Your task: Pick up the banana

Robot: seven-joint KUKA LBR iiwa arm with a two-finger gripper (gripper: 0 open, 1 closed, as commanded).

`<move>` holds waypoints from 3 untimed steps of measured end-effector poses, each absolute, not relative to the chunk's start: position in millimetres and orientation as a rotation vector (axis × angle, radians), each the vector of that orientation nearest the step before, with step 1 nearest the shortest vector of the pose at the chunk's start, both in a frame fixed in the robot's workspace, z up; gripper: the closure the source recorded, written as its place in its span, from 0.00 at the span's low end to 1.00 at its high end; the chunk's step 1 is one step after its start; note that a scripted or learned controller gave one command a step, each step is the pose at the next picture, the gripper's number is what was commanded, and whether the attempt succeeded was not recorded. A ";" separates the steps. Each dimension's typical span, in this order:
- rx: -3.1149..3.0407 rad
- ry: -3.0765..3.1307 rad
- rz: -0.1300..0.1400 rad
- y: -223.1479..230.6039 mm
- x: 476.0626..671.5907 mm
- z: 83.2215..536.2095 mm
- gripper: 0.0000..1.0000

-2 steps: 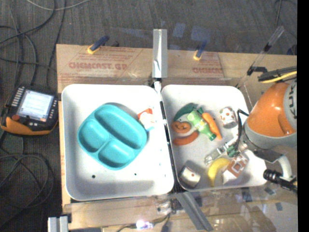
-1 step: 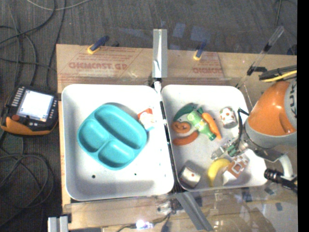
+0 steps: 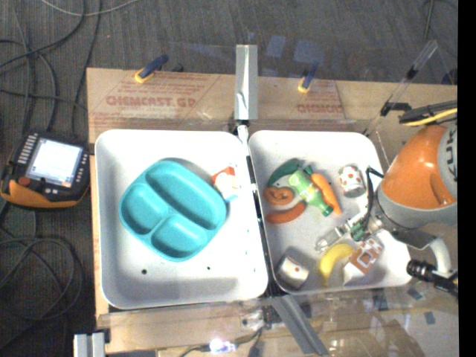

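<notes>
In the right bin (image 3: 372, 151), near its front edge: banana (image 3: 335, 259) lying free just below the gripper (image 3: 355, 230), jaw state impossible to tell, approach step apparently in hand, next calling for a short descent and closing around it.

From my feed I see dark grey carpet floor (image 3: 186, 21) with loose black cables (image 3: 44, 58) trailing across it. The table (image 3: 186, 99) is topped with brown cardboard. A pendant (image 3: 48, 169) with a lit screen lies at left.
</notes>
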State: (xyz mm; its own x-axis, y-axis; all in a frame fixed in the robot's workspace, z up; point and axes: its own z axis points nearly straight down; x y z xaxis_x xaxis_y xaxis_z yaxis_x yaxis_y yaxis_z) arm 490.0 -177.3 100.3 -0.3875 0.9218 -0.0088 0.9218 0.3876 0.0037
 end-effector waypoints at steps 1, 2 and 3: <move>1.703 2.619 -0.006 -166.2 487.4 88.7 0.00; 1.704 2.619 -0.005 -165.8 489.1 95.4 1.00; 1.704 2.620 -0.004 -165.7 489.0 95.3 0.00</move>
